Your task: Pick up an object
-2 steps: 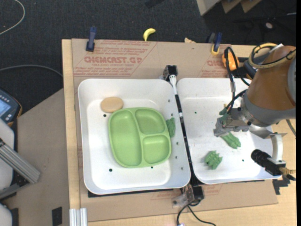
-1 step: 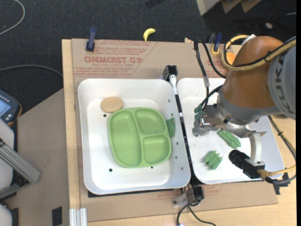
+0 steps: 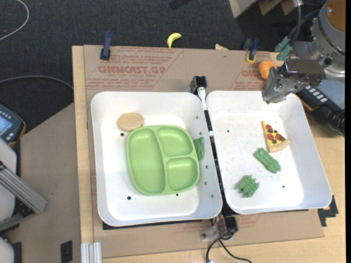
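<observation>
My gripper (image 3: 273, 92) hangs over the far edge of the right bin (image 3: 312, 163), above and a little behind a toy pizza slice (image 3: 273, 136). Nothing shows in its grasp. Nearer the front of that bin lie a green pod-shaped toy (image 3: 267, 160) and a small green leafy toy (image 3: 248, 186). In the left bin (image 3: 104, 163) a green divided plate (image 3: 162, 159) lies flat, with a tan round disc (image 3: 130, 121) at its far left corner. A small green piece (image 3: 198, 147) is wedged between the plate and the bin's right wall.
An orange ball (image 3: 265, 69) sits on the cardboard just behind the right bin, beside the gripper. A yellow banana toy (image 3: 174, 38) lies past the board's far edge. Blue clamps (image 3: 106, 45) (image 3: 252, 51) hold the board. A black clip (image 3: 199, 84) sits where the bins meet.
</observation>
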You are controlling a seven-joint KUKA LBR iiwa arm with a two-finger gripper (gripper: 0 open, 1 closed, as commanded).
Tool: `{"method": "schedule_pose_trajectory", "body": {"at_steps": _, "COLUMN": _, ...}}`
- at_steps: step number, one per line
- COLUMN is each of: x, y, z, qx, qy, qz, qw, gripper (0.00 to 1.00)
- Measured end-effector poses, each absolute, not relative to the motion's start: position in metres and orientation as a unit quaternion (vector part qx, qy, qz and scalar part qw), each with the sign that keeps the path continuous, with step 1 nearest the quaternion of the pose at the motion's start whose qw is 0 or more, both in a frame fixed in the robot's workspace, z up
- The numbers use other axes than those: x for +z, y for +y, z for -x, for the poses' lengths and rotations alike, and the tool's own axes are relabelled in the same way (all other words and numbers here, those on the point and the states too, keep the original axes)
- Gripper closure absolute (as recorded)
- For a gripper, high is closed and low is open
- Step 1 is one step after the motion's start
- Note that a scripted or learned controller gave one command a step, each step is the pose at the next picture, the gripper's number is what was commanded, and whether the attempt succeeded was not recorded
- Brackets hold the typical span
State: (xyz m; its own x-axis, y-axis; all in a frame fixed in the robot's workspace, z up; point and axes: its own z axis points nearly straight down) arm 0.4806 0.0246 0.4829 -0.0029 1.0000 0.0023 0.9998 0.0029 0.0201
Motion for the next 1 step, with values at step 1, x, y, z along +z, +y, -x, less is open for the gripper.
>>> {"method": "schedule_pose_trajectory", "body": {"at_steps": 1, "x": 0.3588, "y": 0.0696, "z": -0.4816, "qx": -0.0051, "qy": 0.709, "qz": -0.706, "qw": -0.004, "gripper": 1.0}}
